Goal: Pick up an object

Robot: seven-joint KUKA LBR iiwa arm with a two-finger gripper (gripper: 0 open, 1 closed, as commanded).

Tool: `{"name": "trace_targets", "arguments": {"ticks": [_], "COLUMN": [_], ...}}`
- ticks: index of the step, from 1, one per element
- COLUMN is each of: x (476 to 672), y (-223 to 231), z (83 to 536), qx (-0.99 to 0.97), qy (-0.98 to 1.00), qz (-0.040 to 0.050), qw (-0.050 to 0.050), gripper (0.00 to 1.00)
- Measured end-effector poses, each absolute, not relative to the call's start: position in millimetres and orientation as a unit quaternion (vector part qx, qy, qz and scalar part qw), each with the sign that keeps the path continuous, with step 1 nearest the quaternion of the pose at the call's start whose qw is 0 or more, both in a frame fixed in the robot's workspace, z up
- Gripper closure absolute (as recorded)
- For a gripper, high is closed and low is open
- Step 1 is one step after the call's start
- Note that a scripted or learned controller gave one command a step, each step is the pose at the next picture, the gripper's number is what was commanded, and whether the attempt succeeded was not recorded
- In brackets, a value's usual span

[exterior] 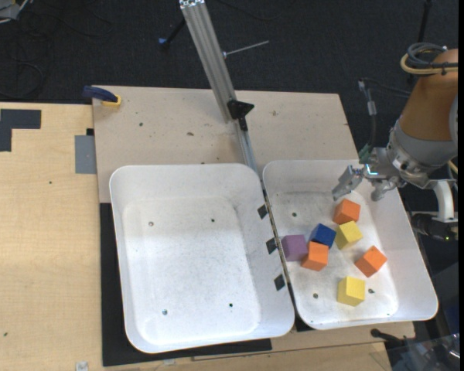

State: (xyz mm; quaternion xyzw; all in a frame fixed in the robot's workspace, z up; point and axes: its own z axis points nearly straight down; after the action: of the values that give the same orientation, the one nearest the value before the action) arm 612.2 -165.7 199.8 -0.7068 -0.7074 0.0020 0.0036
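While two white bins are sitting side by side on the bench, the left bin [187, 261] is lying bare and the right bin [406, 300] is holding seven blocks. Reaching in from the right, the arm [429, 122] is hanging its gripper [365, 184] over the right bin's upper part, fingers spread apart and gripping nothing. Just below it an orange block [346, 211] is resting, touching a yellow block [349, 234]. Beside these are lying a blue block [322, 235], an orange cube [316, 255], a purple block [295, 246], another orange block [370, 260] and a second yellow block [352, 291].
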Motion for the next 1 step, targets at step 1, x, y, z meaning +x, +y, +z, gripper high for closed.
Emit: {"name": "trace_targets", "arguments": {"ticks": [1], "x": [613.3], "y": [-165.8], "z": [202.8], "qx": [-0.706], "qy": [-0.708], "qz": [0.0008], "qw": [0.001], "gripper": [0.0]}}
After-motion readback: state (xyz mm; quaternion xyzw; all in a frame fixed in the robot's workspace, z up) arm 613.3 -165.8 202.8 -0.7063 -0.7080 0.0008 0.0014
